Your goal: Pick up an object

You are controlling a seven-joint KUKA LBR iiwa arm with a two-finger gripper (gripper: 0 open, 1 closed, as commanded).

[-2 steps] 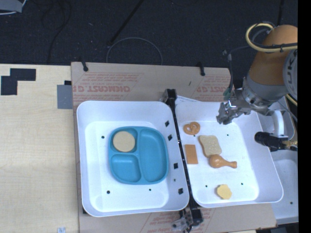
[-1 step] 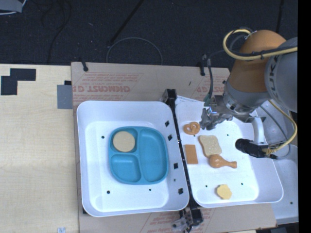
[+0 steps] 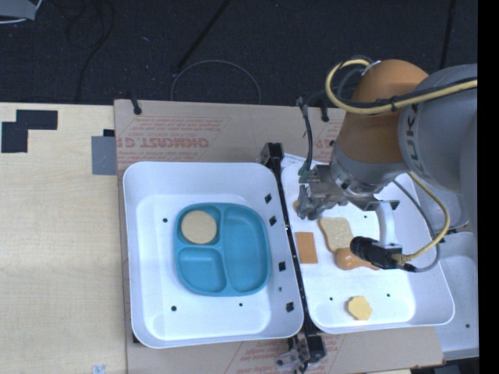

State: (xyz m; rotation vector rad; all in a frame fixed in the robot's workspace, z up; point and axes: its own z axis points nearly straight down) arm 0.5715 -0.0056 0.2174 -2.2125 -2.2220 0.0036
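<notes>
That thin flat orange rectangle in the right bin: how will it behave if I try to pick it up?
The thin orange rectangular piece lies flat on the right white bin, so fingers will probably struggle to get under it. It looks light and may slide when nudged. It should not roll. The end effector hovers just above it.

Pale wood bench; brown cardboard sheet on it, under two white bins.

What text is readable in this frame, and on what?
"CHEMCAST" (my best reading): red print on the brown protective sheet behind the left bin, upside down from this camera; the smaller line with it is too blurred to read.
More red print on the same sheet along the front edge, below the bins: too small and blurred to read.
No legible marks on the blue tray, the food pieces or the arm.
</notes>
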